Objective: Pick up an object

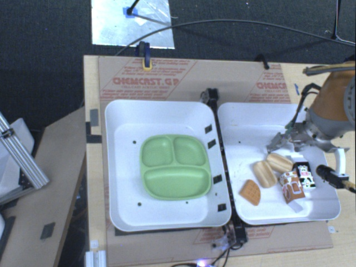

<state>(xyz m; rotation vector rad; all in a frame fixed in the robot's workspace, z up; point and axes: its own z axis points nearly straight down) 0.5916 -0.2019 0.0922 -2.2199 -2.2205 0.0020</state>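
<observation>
Bread rolls (272, 169): right bin (245, 127), mid-floor, side by side, long axes slanting.
End effector (290, 139): just above-right of the rolls, grasping nothing; finger state cannot be told.
Left bin: green plate (176, 166).

You are looking at a robotics lab, not a home. The table (183, 74) is topped with a plain printed board sheet held by a clamp (146, 55), and two white bins (125, 121) sit side by side on it. Cables (233, 22) trail over dark carpet (44, 49), and an aluminium frame rail (22, 154) stands at the left.
</observation>
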